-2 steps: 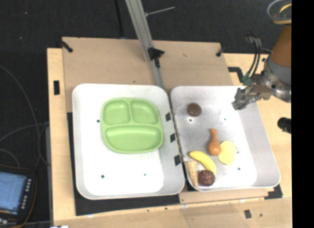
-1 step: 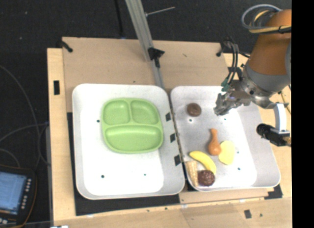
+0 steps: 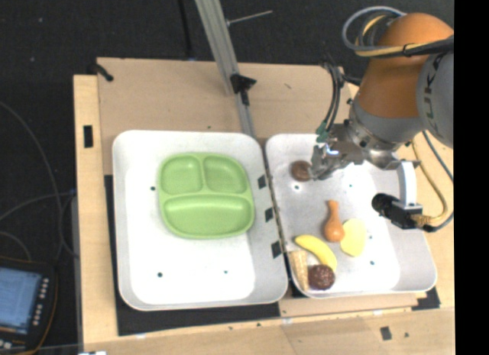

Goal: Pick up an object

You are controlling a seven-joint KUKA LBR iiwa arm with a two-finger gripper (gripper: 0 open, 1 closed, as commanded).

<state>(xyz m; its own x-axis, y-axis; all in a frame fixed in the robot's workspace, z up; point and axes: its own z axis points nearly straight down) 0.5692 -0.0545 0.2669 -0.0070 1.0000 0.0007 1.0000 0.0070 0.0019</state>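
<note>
Camera view looks down on two shallow white bins; the right bin (image 3: 412, 273) is reached by the grey and orange arm, and the gripper (image 3: 319, 164) is seen low at its upper left part, just beside a small brown rounded object (image 3: 300, 170); contact cannot be confirmed, and whether the jaws are released or clenched cannot be told, since they are too small and blurred. The approach step is judged to be in hand, with nothing lifted yet; a closing on the brown piece and a straight lift would be called for next, with care so near the bin wall. Lower in the bin, an orange gourd-shaped toy (image 3: 333, 222), a pale yellow smooth piece (image 3: 354, 238), a curved yellow banana (image 3: 316, 250) and a dark knobbly ball (image 3: 322, 277) are laid close together; all look like glossy plastic. A green divided plate (image 3: 206, 195), matte and rounded, is set in the left bin (image 3: 137, 269).
</note>
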